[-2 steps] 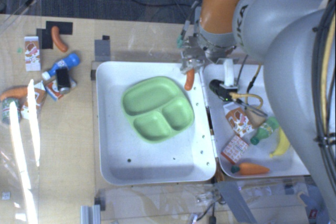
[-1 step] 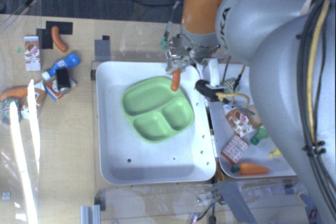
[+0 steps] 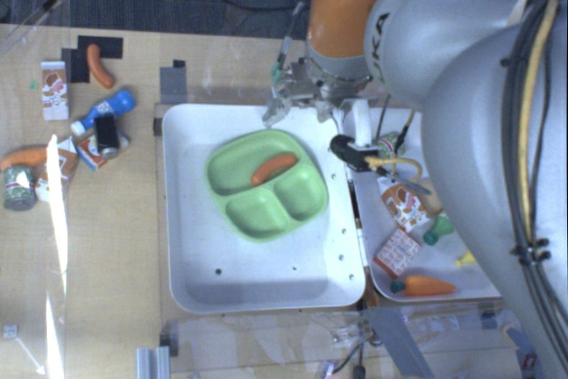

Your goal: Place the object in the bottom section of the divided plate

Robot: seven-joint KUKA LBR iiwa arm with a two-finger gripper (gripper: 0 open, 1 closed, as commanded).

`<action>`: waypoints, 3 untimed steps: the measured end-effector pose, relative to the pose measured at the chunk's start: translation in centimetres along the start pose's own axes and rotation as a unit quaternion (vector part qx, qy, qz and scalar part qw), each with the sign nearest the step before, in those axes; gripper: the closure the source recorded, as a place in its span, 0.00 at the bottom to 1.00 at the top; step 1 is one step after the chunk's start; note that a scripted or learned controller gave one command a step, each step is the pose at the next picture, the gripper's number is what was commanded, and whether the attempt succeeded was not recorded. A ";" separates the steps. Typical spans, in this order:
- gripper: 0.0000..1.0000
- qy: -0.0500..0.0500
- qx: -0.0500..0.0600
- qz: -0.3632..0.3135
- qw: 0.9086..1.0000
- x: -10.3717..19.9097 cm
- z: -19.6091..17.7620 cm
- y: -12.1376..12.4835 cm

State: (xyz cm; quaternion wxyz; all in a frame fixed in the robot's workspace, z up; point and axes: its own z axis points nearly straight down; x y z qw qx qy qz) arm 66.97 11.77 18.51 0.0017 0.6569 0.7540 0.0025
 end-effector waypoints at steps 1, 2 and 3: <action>0.00 -0.001 0.002 0.200 0.980 -4.0 0.0 -0.9; 0.00 -0.001 0.002 0.344 0.939 -6.2 0.1 -5.3; 0.00 -0.001 0.002 0.232 0.973 -10.9 0.0 -6.3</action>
